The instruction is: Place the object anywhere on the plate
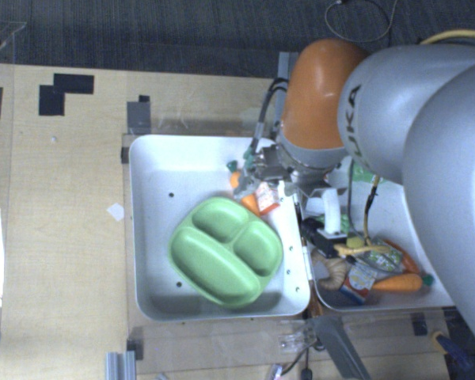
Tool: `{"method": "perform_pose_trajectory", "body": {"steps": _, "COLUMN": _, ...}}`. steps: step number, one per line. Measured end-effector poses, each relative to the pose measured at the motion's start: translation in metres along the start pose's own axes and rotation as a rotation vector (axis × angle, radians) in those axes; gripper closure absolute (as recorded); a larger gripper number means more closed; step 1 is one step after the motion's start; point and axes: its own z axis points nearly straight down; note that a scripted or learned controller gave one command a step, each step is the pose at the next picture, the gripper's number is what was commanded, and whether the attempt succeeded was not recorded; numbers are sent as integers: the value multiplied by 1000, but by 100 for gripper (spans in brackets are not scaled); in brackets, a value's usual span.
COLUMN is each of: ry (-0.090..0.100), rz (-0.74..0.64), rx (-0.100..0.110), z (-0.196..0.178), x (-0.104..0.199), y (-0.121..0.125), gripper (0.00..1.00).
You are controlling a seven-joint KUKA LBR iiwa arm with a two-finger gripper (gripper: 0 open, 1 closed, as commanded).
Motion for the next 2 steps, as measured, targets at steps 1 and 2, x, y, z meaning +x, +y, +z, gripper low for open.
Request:
{"method": "perform_pose_trajectory", "body": {"steps": 1, "ry": 2, "rz": -2, "rx": -4, "z": -11, "x": 0, "y": 2, "gripper": 100}}
{"method": "perform_pose_trajectory", "body": {"steps": 2, "ry": 2, "rz": -2, "rx": -4, "z": -11, "x": 0, "y": 2, "gripper": 0}}
